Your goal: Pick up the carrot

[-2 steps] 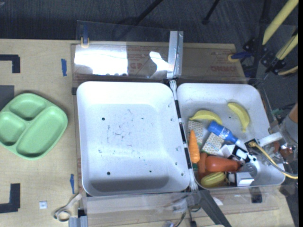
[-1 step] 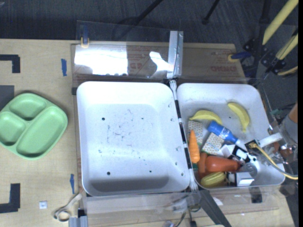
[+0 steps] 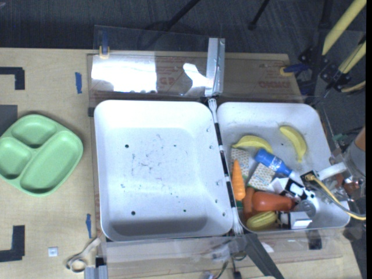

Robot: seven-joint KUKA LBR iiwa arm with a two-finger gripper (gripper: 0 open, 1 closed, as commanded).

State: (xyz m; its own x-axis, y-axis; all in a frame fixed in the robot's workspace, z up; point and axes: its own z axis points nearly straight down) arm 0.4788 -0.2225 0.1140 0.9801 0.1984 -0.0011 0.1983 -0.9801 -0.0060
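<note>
The slim orange carrot [image 3: 238, 182] lies in the right white bin [image 3: 263, 114], tight along its left wall. Its long axis runs nearly straight up and down the camera view, thicker end nearer the bottom. The gripper [image 3: 308, 190] sits low at the bin's right; whether it is apart or together I cannot tell. My worry: the wall blocks one finger, or it catches the neighbouring reddish-orange pepper-like toy [image 3: 268, 201] instead.

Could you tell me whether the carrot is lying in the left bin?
No, the carrot lies in the right bin, against its left wall, beside a banana.
</note>
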